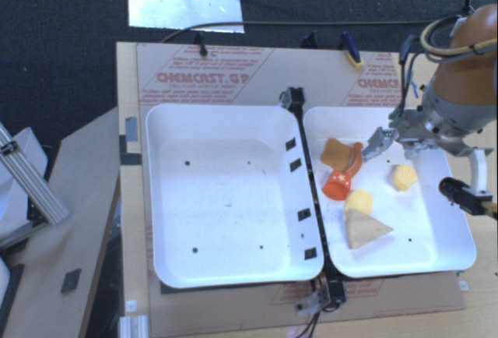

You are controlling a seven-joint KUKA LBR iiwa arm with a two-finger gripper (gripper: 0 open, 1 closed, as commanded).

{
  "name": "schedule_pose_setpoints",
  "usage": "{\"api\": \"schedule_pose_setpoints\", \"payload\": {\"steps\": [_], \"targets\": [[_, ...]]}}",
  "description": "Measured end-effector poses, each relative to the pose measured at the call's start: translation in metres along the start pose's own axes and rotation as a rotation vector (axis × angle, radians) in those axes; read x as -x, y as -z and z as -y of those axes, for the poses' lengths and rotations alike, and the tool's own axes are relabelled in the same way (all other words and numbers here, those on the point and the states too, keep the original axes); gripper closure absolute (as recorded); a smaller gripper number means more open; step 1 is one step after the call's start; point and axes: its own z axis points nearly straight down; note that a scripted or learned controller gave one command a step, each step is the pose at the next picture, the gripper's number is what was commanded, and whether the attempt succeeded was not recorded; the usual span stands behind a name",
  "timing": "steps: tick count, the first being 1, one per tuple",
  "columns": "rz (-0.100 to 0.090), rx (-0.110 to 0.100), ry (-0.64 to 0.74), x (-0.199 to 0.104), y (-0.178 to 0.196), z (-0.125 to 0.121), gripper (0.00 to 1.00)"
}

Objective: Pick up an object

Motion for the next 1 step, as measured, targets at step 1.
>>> {"api": "schedule_pose_setpoints", "payload": {"steps": [1], "targets": [[-0.002,-0.008,-0.004,-0.0168,-0.1467,0.0718,0.00]]}}
